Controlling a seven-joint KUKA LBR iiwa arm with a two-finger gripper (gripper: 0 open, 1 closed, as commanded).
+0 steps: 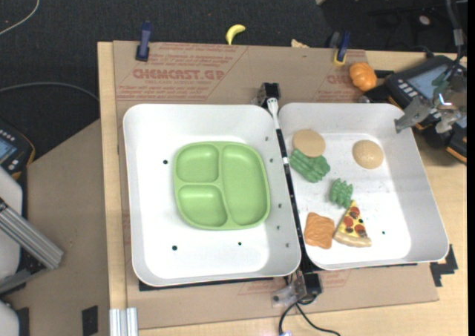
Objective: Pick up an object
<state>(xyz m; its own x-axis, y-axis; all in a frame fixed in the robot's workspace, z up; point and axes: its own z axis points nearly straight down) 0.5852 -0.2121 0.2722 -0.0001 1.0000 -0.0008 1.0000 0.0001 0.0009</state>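
You had the tabletop (193, 67) carrying two white bins side by side. The left bin (148, 245) held just the green divided plate (221, 184), flat and central. The right bin (415, 216) was where your pickable things sat, all crowded toward its left half: a tan round cookie-like disc (309, 142) touching a green leafy piece (310, 167), a second tan round piece (367, 153) standing apart to the right, a small green broccoli-like piece (341, 193), an orange waffle-like square (320, 230) pressed against a pizza slice (353, 226).

Your tool (424, 113) hung at the right bin's upper right edge, off the food, and I couldn't tell how it was set or whether it carried anything; nothing showed in it.

Here was your trouble, as I judged it. Go for the waffle or the pizza and you'd likely nudge the neighbour or catch both. Same with the disc and the leafy piece. Flat pieces on a slick bin floor could slide away. The lone round piece looked the safest.
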